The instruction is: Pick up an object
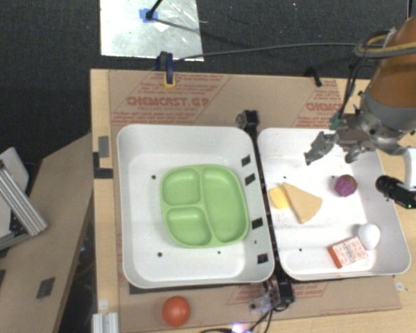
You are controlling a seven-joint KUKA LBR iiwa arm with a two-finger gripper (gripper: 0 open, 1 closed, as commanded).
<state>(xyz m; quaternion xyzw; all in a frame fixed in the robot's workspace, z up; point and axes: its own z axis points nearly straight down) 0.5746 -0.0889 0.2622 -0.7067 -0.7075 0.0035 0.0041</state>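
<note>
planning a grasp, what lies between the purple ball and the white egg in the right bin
Bare white bin floor lies between the purple ball and the white egg, seen in the camera view.

The setting was a robotics laboratory. A bench [125,89] lined with printed protective board carried two white bins [145,269], bordered by black backdrop cloth [41,33] at twelve o'clock, an aluminium extrusion [14,200] at nine o'clock, and a cabled industrial arm [402,82] at three o'clock.
</note>
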